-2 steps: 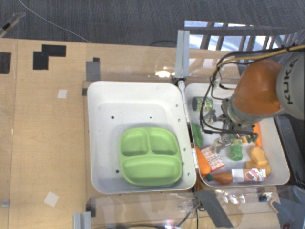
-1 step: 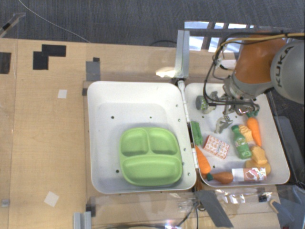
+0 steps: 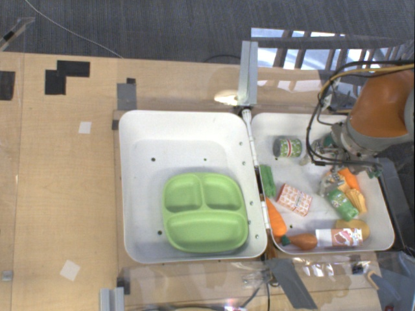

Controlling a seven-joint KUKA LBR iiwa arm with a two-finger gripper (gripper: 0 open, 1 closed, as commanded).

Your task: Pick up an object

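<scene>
We see a cluster of small packets (image 3: 342,194), green, orange and yellow, in the right bin (image 3: 386,220), their long axes slanting from upper left to lower right. The gripper (image 3: 342,171) hangs right over them; we cannot tell its state or whether it has hold of anything. Nearby lie a green can (image 3: 288,148) on its side, a red-patterned box (image 3: 294,199), a carrot (image 3: 275,218) and a bottle (image 3: 342,236). The left bin (image 3: 136,141) holds a green divided tray (image 3: 205,212).
</scene>
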